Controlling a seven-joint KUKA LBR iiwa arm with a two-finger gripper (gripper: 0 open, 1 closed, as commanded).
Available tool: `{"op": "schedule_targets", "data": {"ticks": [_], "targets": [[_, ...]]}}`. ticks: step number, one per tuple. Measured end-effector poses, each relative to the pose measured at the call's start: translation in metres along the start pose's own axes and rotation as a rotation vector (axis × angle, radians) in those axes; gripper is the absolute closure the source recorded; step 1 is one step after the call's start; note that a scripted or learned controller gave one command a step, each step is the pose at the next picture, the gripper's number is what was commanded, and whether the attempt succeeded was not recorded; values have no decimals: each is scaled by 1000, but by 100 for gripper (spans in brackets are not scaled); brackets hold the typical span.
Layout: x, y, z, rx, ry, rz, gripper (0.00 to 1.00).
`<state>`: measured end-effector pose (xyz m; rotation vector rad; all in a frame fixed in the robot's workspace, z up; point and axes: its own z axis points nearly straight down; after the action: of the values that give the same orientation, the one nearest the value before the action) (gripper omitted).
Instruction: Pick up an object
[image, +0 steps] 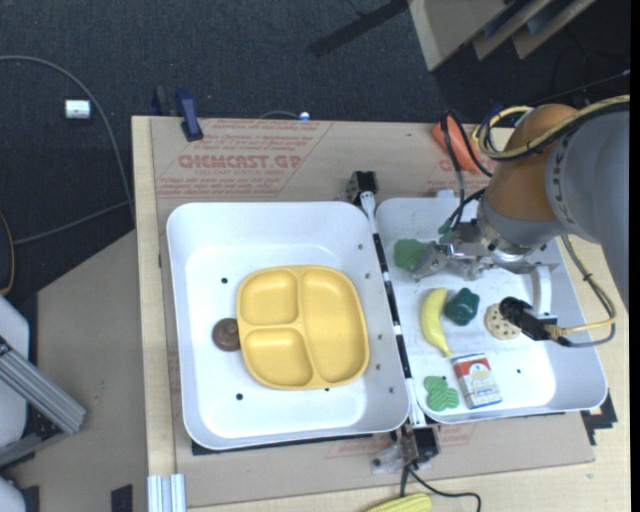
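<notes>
Banana lies lengthwise near the right bin's left wall, dark green block just beside it; hand above, grip state unclear.

One fixed camera looks down slantwise on both white bins from above.

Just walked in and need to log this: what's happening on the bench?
The grey arm reaches into the right bin, its claw low beside a green item near the bin's far end. A banana, dark green block, cookie and small carton lie loose. The left bin holds a yellow divided plate.
</notes>
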<state>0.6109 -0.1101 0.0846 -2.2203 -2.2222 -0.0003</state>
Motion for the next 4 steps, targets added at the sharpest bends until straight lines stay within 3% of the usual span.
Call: {"op": "schedule_targets", "data": {"ticks": [1,2,3,4], "targets": [[0,-57,0,2,0,2,0],[13,-92,0,2,1,2,0],[14,-92,-9,0,1,3,100],[14,-92,-9,0,1,2,0]]}}
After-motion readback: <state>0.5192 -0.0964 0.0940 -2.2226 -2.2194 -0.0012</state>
